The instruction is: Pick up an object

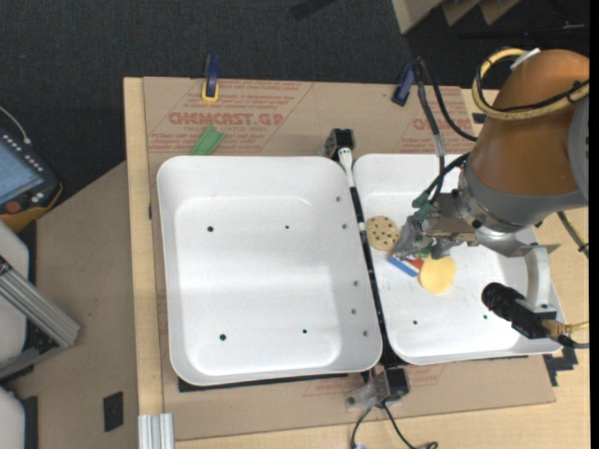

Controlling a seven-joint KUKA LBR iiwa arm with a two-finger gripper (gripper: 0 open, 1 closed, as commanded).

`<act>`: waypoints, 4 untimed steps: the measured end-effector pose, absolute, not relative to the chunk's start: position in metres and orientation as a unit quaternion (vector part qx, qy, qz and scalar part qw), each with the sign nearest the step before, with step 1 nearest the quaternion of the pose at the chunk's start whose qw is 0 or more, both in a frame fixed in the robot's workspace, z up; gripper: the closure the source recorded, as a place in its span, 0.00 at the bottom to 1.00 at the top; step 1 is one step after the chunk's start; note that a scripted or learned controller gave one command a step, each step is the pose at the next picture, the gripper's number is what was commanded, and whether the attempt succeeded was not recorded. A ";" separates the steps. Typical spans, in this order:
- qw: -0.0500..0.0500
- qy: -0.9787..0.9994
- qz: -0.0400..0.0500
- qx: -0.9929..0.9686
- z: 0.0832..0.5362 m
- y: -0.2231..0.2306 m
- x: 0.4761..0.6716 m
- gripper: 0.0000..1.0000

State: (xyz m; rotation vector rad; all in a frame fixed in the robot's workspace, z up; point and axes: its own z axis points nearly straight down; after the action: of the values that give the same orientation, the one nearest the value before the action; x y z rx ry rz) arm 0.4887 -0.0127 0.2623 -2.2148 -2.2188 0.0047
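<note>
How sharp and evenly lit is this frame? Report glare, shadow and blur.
Camera view: even, soft light; the left bin is bright white but keeps its rim detail; faint shadow falls under the gripper by the yellow object; the arm's orange band looms large and slightly soft; the cardboard lettering stays readable.

The arm [529, 129] ran off the right edge of the view, and its bulk covered the upper right part of the right bin [449, 340]. The gripper [418, 241] sat among wires, so its fingers were too cluttered to make out. A red and blue thing [404, 267] was half hidden beneath it. A screen [17, 171] was cut off at the left edge.
</note>
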 end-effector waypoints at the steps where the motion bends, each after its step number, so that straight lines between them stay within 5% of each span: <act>1: -0.002 -0.707 -0.001 -0.707 0.265 -0.027 0.534 1.00; 2: 0.003 -0.708 0.001 -0.706 0.261 0.005 0.492 1.00; 3: -0.004 -0.705 -0.001 -0.709 0.298 -0.073 0.528 1.00; 4: 0.003 -0.708 0.001 -0.706 0.282 -0.029 0.503 1.00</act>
State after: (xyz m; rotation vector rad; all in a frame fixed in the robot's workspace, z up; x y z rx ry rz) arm 0.5033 -0.0293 0.2819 -2.2144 -2.2211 0.0038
